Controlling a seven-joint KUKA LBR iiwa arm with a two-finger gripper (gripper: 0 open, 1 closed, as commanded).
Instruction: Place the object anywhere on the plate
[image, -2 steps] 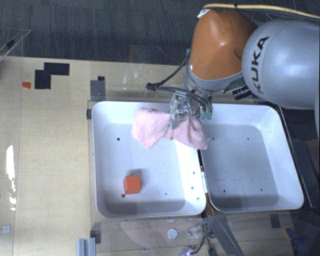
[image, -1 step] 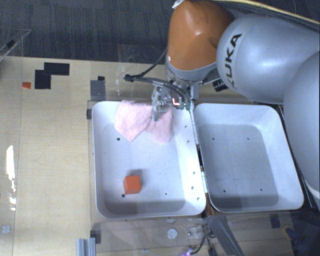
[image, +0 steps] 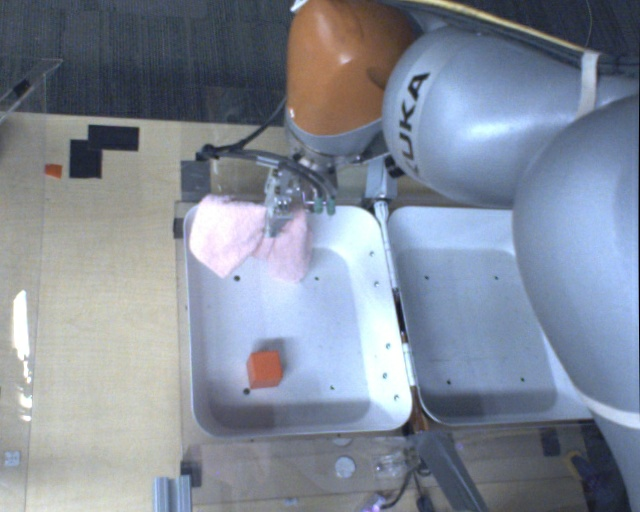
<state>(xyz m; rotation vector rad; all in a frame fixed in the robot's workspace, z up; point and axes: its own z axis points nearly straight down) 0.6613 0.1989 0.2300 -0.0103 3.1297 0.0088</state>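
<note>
We see the gripper (image: 283, 212) pinching a pink cloth (image: 243, 236) that hangs over the far left corner of the left bin (image: 350, 300), an orange block (image: 265, 369) lying near its front, the right bin (image: 470, 320) beside it

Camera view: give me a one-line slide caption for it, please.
KUKA arm's gripper pinches a pink cloth at the left bin's far edge; an orange block lies near its front.

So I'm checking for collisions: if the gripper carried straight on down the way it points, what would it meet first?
Most likely the pink cloth, bunched right at the gripper over the left bin's far corner. Depth is unclear from this slant.
</note>
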